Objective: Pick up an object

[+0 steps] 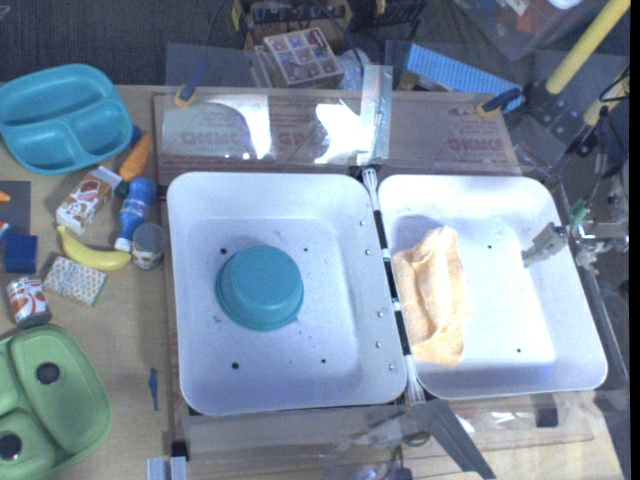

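Orange cloth (432, 293), gripper (548, 240) indistinct

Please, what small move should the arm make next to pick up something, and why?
Probably it should move the gripper leftward over the crumpled yellow-orange cloth before descending. The gripper sits at the right rim of the right white bin, apart from the cloth, which lies against that bin's left wall. The teal round bowl is farther away, in the left white bin.
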Motion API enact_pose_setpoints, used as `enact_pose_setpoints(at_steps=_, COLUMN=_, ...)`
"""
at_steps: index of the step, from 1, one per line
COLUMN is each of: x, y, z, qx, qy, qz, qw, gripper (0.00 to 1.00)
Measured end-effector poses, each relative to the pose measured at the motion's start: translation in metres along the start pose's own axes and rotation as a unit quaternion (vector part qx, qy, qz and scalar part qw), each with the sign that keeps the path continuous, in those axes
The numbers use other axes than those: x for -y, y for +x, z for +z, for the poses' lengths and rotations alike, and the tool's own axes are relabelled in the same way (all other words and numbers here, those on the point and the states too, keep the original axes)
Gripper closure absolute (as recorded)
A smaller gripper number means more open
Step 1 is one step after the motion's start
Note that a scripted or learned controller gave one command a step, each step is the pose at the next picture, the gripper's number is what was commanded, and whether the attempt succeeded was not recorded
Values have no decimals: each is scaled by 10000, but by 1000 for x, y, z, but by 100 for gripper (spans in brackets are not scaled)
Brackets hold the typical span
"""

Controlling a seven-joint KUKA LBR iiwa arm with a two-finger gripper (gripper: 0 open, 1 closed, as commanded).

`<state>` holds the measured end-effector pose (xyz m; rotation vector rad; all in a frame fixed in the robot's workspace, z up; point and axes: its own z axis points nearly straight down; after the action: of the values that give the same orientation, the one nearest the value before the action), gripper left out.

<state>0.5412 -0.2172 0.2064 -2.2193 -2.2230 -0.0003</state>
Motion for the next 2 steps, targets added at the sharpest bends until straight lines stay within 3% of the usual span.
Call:
enact_pose_setpoints(at_steps=1, x=-3, y=111, z=96, qx=-6, qy=21, qz=1555, qw=9878, gripper=0)
enact_pose_setpoints(at_steps=2, x=-77, y=102, z=115, qx=14, qy=-59, qz=-41, qw=10000, gripper=0)
